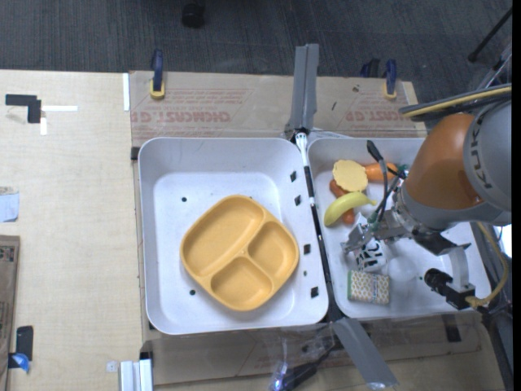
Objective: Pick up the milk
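Observation:
The milk point(373, 257) is a small white carton with black cow spots. It lies in the right bin point(407, 308), left of the middle. My gripper point(361, 236) reaches in from the right, low over the bin. Its tip is right at the carton's upper left edge and appears to touch it. The grey arm with its orange band point(440, 169) covers the bin's right half.
A banana point(345, 207), a yellow round piece point(350, 173), a carrot point(379, 170) and a red item point(337, 188) lie behind the milk. A speckled sponge-like block point(369, 287) sits just in front. The left bin point(163, 243) holds a yellow divided plate point(238, 252).

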Controlling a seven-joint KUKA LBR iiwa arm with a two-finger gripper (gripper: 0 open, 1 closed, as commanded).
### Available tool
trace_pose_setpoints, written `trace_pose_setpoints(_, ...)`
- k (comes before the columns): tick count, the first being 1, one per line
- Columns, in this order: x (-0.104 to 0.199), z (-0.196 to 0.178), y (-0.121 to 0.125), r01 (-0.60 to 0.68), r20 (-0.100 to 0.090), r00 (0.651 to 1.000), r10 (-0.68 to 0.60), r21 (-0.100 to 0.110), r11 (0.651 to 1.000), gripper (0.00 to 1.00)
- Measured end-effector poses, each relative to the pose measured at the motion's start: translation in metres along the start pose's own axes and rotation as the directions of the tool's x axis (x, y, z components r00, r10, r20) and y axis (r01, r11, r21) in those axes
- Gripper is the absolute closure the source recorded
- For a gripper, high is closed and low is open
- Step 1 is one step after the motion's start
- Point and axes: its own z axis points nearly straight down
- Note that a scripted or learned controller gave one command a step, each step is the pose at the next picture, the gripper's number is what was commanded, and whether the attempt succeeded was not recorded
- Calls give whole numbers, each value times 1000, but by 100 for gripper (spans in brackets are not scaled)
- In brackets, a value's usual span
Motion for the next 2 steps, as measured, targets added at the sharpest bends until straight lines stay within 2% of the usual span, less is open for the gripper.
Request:
trace_pose_setpoints(1,-4,-1,3,87,1,996,-87,-1,996,0)
trace_pose_setpoints(2,-6,-9,3,82,1,997,-82,0,997,100)
